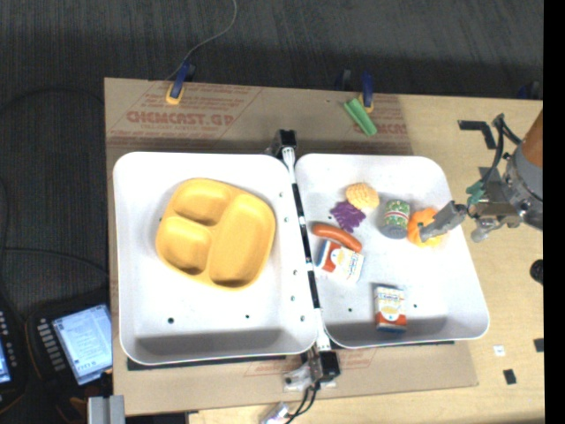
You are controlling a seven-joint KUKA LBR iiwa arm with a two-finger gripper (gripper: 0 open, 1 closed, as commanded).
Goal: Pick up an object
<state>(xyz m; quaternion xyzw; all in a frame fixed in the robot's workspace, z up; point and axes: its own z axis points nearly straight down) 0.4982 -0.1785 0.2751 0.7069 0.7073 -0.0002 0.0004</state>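
A small juice carton (390, 306) lies nearest in the right bin (459, 321). The gripper (439, 225), fingers' state unclear, touches an orange (418, 224) beside a can (395, 216). Far cardboard (181, 117) reads "CHEMCAST".

The arm (521, 179) runs off the right edge; one pincer (450, 221) finger hides part of the orange fruit (420, 223).

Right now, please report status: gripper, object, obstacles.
Gripper low at right bin's right side. Touching orange fruit; grasp not confirmed. Small can close beside fruit.
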